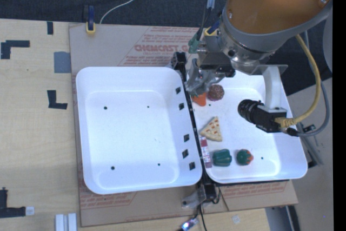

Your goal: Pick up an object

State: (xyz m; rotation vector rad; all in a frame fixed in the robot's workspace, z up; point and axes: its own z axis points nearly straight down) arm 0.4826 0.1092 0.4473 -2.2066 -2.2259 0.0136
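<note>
Gripper (201,84): I see it low over the right bin (281,167), close to the wall shared with the left bin (130,81); whether it is open or closed I cannot tell from here.
Orange piece (200,99): just below the tips, maybe touching them, hard against the dividing wall. I judge a descent here could jam on that wall or pinch the piece out sideways.
Brown round piece (216,92): just beside the tips, on the side away from the wall, near the orange piece. A closing grip might shove it or catch both.
Pizza slice (211,130): further from the tips, lying flat; I'd expect it to be hard to pinch.
Green pepper (221,158) and green-red piece (244,157): well apart from the tips, side by side near the bin's front edge; no risk from this pose.
</note>
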